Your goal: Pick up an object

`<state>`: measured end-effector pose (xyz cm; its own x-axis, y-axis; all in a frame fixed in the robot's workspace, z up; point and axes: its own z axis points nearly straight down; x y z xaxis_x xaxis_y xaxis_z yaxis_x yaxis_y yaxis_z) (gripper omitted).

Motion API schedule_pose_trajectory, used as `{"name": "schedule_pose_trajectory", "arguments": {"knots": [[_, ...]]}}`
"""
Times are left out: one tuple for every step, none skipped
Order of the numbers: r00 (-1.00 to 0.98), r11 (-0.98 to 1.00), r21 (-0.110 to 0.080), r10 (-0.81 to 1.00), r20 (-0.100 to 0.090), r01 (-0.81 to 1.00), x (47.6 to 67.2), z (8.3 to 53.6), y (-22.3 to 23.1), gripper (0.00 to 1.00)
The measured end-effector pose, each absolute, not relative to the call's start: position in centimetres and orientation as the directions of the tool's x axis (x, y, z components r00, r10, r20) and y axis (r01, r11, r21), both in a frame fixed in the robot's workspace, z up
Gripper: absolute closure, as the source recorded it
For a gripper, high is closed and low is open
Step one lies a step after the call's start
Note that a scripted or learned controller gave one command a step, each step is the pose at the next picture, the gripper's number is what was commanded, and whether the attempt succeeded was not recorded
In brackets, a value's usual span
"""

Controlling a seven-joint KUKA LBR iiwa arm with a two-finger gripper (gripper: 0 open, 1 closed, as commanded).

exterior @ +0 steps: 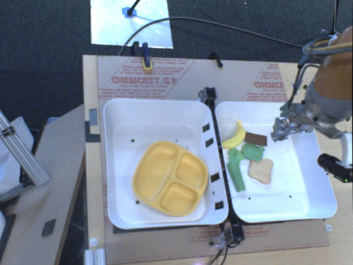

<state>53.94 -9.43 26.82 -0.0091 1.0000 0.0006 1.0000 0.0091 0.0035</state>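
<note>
The right bin [309,203] holds a small cluster near its left wall: a yellow banana [235,137], a brown block [255,139], a green leafy piece [252,153] with a long green stalk [236,173], and a tan toast slice [260,171]. My gripper [277,132] hangs over the right bin's upper middle, just right of the brown block and apart from it. I see nothing held in it.
A yellow divided plate [170,177] lies in the left bin [127,120]. A black divider with clips [216,148] runs between the two bins. The right half of the right bin is bare white floor.
</note>
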Motion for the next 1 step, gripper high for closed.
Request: {"name": "schedule_pose_trajectory", "arguments": {"knots": [[-0.009, 0.009, 0.002, 1.0, 0.001, 1.0, 55.18, 25.98, -3.97, 1.0]]}}
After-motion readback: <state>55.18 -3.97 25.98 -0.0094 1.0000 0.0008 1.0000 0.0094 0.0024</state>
